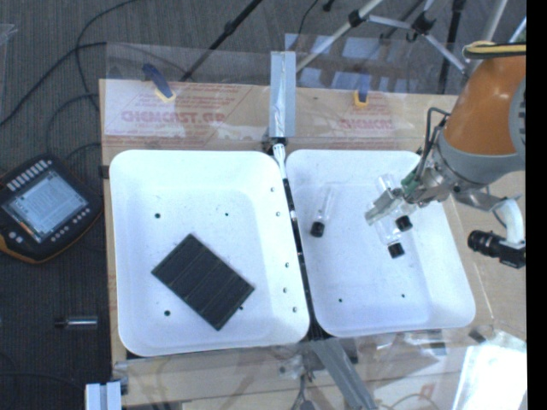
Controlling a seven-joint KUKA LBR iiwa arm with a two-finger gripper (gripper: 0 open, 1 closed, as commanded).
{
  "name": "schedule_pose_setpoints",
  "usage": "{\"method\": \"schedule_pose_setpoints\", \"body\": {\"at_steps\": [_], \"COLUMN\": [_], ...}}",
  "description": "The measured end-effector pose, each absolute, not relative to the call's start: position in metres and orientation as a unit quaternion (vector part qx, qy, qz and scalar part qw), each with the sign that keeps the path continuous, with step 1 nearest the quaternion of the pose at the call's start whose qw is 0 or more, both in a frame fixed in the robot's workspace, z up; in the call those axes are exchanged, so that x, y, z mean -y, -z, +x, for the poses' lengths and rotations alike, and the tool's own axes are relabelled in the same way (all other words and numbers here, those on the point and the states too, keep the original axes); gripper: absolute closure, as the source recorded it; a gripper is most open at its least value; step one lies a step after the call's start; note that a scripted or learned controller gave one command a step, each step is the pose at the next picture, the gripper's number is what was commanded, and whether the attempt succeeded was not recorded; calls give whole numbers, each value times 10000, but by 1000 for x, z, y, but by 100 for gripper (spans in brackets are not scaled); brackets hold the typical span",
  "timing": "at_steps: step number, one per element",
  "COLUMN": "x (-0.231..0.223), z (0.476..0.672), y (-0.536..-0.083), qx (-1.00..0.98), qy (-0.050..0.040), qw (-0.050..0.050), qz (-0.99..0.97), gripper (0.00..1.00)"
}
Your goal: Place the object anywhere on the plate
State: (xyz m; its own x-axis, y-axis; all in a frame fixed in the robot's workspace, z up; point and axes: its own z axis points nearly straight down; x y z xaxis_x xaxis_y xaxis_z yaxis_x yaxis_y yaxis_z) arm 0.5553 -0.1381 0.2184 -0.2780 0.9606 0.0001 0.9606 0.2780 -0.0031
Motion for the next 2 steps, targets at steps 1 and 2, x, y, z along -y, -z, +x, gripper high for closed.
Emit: {"method": "schedule_pose_setpoints", "body": {"at_steps": [1, 2], "x": [51, -15], "z": [616, 651], "y": [-214, -204], "qx": [7835, 8295], "qy": [-14, -19], "qw": [12, 3], "qz": [-6214, -5585], "gripper": [100, 100]}}
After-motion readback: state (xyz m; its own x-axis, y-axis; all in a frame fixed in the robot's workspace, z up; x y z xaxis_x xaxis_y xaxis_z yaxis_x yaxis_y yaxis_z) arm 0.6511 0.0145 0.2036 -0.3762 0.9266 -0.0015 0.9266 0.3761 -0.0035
